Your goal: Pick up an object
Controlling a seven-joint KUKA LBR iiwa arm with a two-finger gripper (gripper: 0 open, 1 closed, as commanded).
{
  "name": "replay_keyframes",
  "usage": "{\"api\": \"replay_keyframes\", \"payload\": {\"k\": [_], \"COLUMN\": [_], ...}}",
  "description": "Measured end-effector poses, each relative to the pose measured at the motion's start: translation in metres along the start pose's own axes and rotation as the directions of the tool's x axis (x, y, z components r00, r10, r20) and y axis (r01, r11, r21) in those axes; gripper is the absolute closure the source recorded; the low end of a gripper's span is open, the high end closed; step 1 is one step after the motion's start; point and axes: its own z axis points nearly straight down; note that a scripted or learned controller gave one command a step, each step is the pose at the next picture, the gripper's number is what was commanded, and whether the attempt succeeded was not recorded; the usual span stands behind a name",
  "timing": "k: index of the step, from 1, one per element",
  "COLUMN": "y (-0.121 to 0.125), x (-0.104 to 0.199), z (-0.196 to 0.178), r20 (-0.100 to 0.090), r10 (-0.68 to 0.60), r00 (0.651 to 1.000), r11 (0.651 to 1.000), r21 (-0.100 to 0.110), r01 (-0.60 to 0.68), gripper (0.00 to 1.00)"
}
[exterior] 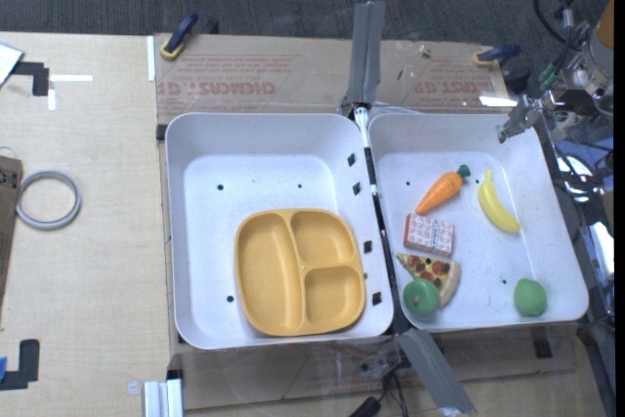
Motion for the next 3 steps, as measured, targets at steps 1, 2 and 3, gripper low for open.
{"api": "replay_keyframes", "payload": {"k": [1, 2, 3], "y": [0.026, -0.004, -0.001], "x": [0.012, 0.001, -0.015], "z": [0.110, 0.151, 0.151], "r20": [0.000, 0.002, -0.010], "r10": [-0.039, -0.071, -0.124], "r00": [0.999, 0.997, 0.992], "r11": [0.999, 0.997, 0.992], "r21": [0.000, -0.003, -0.003], "r01": [0.039, 0.071, 0.124], "gripper": [0.00, 0.00, 0.00]}}
